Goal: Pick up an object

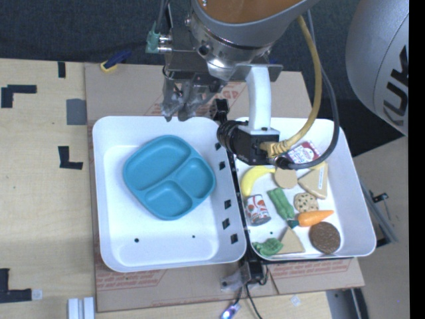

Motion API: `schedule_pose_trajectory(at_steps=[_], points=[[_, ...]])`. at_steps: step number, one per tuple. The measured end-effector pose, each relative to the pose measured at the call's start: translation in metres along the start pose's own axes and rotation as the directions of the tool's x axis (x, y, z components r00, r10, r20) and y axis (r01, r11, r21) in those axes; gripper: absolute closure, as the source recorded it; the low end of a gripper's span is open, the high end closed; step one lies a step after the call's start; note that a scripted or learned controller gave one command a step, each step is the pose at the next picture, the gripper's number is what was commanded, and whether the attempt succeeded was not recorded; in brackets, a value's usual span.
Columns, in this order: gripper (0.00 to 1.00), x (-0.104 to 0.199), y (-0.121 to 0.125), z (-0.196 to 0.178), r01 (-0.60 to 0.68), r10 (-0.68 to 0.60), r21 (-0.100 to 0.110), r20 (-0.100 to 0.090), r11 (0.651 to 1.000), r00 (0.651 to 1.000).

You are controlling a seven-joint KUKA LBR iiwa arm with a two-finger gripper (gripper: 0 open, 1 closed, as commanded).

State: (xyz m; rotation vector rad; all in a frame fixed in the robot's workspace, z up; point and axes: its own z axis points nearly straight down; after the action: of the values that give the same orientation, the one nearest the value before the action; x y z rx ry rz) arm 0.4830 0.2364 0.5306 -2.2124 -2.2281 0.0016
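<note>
My gripper (182,108) hangs above the far rim of the left bin (106,178), just beyond a blue divided plate (169,177) that lies flat in that bin. Nothing shows beneath the gripper. The right bin (352,178) holds several toy foods: a yellow banana (255,176), a small red and white can (257,209), a green pickle (282,203), an orange carrot (314,217), a round brown cookie (325,236), a pale cheese wedge (315,181) and a red and white packet (302,153).
A black fixture (247,143) on a white post (259,102) stands over the divider between the bins, with a yellow cable (317,78) looping to it. The arm's grey body fills the top and right. Cardboard (126,92) surrounds the bins.
</note>
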Motion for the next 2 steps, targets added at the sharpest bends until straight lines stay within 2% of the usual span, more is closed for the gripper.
schedule_pose_trajectory(at_steps=[2], points=[[1.0, -0.147, 0.0, -0.004, -0.014, 0.014, 0.0, 0.002, 1.0, 1.0]])
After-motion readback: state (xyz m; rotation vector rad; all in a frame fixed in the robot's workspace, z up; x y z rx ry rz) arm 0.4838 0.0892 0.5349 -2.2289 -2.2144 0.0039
